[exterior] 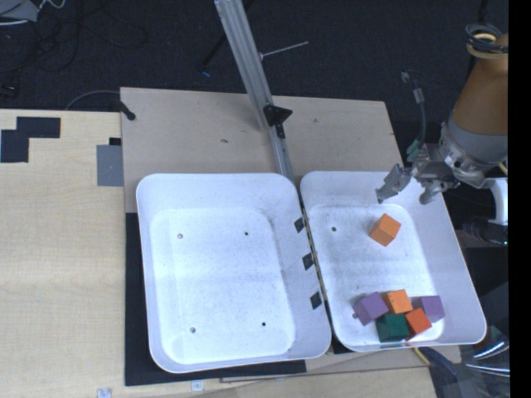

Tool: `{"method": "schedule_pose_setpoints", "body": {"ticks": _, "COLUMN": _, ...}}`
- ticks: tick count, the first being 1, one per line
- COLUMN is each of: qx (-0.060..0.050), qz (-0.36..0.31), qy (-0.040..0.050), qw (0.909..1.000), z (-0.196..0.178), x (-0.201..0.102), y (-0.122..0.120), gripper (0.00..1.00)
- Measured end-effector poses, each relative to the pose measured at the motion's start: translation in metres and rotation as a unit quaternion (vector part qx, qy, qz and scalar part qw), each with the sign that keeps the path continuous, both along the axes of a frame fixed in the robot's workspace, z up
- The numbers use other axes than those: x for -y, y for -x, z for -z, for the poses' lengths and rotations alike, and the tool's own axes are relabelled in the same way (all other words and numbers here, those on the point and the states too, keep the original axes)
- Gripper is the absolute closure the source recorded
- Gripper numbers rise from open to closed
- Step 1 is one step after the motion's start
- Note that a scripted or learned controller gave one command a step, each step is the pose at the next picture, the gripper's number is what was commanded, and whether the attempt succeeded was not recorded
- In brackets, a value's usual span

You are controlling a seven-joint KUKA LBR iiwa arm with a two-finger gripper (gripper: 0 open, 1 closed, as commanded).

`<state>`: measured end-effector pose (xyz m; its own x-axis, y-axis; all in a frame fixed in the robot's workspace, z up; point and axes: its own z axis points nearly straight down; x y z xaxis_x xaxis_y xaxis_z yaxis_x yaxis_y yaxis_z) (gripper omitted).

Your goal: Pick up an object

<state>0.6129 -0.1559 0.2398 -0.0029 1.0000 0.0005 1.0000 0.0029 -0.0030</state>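
Note:
An orange cube [384, 230] lies alone in the upper middle of the right bin [465, 264]. At that bin's near right corner sits a cluster of blocks: two purple ones [371, 307], a small orange one [398, 300], a green one [392, 328] and a red-orange one [418, 322]. My gripper [410, 187] hangs over the right bin's far edge, up and to the right of the lone orange cube. Its two fingers [390, 183] are spread apart with nothing between them.
The left bin [149, 222] stands beside the right one, joined by black clips [309, 259]. A slanted aluminium rail [249, 65] rises behind the bins. The arm's orange band [484, 89] fills the upper right.

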Motion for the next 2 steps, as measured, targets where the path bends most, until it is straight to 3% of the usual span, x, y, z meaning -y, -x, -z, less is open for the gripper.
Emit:
{"method": "schedule_pose_setpoints", "body": {"ticks": 1, "qx": 0.001, "qz": 0.003, "qy": -0.0004, "qw": 1.0, "z": 0.1513, "x": 0.0519, "y": -0.0005, "gripper": 0.0}}
{"method": "schedule_pose_setpoints", "body": {"ticks": 2, "qx": 0.001, "qz": 0.001, "qy": 0.0002, "qw": 1.0, "z": 0.1493, "x": 0.0532, "y": -0.0041, "gripper": 0.0}}
